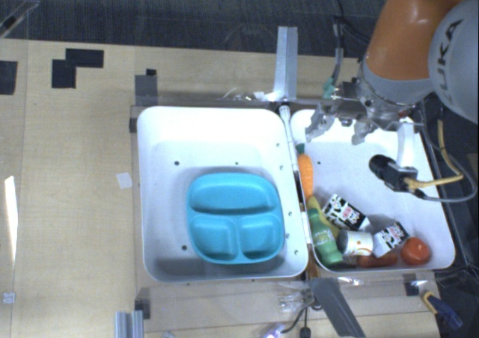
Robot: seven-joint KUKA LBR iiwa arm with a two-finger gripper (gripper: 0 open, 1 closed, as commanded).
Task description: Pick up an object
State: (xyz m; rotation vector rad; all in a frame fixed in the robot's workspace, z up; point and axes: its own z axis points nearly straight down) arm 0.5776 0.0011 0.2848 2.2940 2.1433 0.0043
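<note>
Letters "UKA" on the grey arm [456,37], partly cut off

Bright, even overhead light washes the white bins [217,123] almost to glare. A soft shadow pools under the blue tray [236,217]. The far floor [150,0] sits dim, and the whole view looks slightly soft and grainy.

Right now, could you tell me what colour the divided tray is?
Light blue tray, clearest in the camera view.

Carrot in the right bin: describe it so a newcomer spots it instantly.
Find the right-hand white bin. Along its left wall, next to the divider, lies the carrot, above the green bottle. It is the one long, plain orange piece there.
</note>
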